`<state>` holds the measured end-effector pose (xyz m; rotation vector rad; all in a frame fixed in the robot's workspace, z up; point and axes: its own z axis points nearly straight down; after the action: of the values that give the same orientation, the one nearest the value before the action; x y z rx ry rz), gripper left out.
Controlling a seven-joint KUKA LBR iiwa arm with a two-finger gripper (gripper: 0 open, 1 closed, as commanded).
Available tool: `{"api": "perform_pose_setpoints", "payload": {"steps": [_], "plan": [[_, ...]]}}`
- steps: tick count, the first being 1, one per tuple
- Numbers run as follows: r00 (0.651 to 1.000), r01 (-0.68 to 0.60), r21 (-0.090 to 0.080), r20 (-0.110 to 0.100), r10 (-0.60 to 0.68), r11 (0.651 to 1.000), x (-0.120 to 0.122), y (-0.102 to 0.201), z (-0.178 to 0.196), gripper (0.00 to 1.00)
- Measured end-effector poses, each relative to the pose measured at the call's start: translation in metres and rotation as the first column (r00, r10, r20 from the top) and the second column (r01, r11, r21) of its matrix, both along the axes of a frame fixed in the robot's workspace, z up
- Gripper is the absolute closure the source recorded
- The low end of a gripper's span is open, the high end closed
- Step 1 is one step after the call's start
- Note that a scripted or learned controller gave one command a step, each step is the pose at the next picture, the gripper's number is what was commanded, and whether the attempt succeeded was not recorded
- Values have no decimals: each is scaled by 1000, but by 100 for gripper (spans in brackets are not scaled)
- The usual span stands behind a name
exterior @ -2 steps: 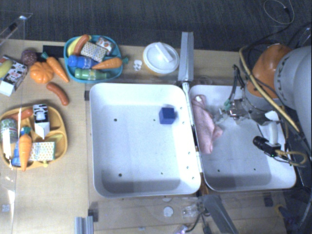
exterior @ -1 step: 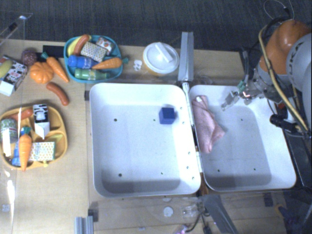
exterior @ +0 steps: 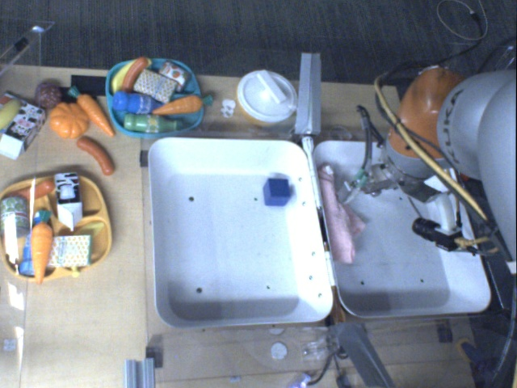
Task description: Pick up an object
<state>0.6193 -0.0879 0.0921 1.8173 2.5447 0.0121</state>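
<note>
A small blue cube [exterior: 277,191] lies in the left white bin [exterior: 210,297], toward its upper right. A long pale pink soft object [exterior: 336,221] lies along the left wall of the right white bin [exterior: 404,297]. My gripper [exterior: 356,189] is low in the right bin's upper part, right beside the pink object's upper half, with the grey arm and its orange band [exterior: 424,95] behind it on the right. I cannot tell whether it touches the pink object. Nothing shows held in it.
A blue bowl of toy food [exterior: 153,97] and a white lidded tub [exterior: 266,95] sit behind the left bin. A yellow tray of toys [exterior: 52,226], a toy pumpkin [exterior: 67,120] and a toy sausage [exterior: 96,155] lie on the bench at left. Cables [exterior: 440,176] hang beside the arm.
</note>
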Motion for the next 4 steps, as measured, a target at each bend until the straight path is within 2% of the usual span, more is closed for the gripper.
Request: {"api": "perform_pose_setpoints", "payload": {"steps": [1, 2, 3, 4], "plan": [[984, -177, -3, 2, 177, 984, -28, -1, 2, 0], [991, -135, 0, -10, 135, 991, 10, -37, 51, 0], [997, -71, 3, -15, 71, 998, -93, -33, 19, 0], [1000, -4, 0, -5, 4, 1000, -68, -2, 0, 0]]}}
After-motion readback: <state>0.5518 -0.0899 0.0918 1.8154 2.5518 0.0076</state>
